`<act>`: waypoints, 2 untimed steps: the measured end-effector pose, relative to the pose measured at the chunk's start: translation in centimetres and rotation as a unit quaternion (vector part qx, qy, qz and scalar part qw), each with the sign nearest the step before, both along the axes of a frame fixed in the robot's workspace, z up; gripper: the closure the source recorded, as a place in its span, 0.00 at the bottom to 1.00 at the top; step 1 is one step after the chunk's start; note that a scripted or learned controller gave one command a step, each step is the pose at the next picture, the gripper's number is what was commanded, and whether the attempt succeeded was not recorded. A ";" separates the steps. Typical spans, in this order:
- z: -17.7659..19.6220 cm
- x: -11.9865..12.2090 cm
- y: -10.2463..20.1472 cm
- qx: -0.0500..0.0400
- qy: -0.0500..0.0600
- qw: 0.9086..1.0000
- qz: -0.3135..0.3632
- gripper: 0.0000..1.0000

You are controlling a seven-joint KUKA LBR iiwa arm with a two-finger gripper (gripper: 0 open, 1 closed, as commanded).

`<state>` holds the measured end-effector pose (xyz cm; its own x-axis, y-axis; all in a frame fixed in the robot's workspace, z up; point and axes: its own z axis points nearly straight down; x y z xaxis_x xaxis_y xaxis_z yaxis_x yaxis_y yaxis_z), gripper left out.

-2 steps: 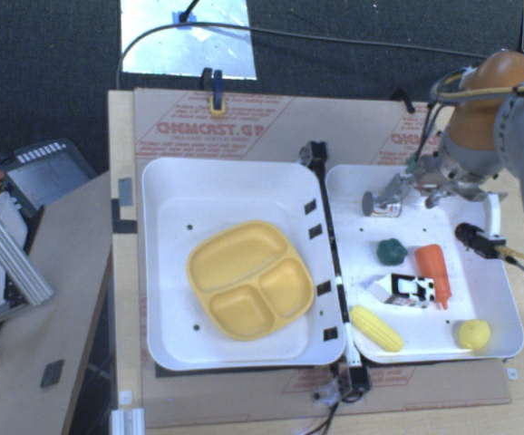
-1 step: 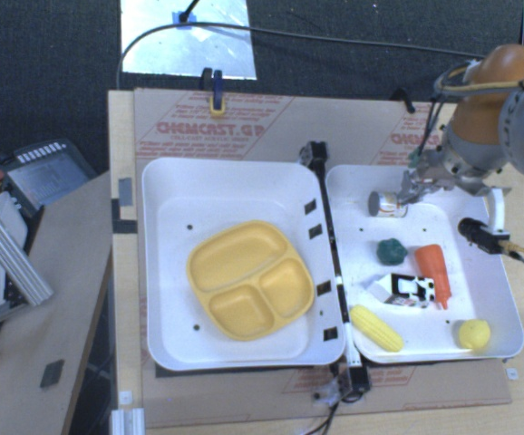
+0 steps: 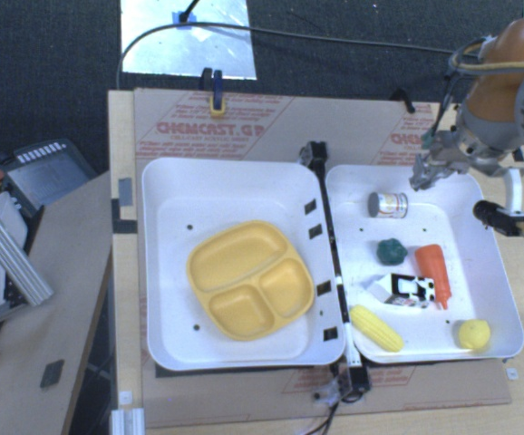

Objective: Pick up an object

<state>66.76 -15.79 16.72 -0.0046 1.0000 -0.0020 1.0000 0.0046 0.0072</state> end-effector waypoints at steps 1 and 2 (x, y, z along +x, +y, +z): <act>5.4 -0.8 0.2 0.000 0.000 1.000 0.000 1.00; 11.3 -1.0 1.1 0.000 0.000 1.000 0.001 1.00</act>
<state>65.76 -14.71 28.05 -0.0069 1.0000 -0.0013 0.9999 0.0069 0.0076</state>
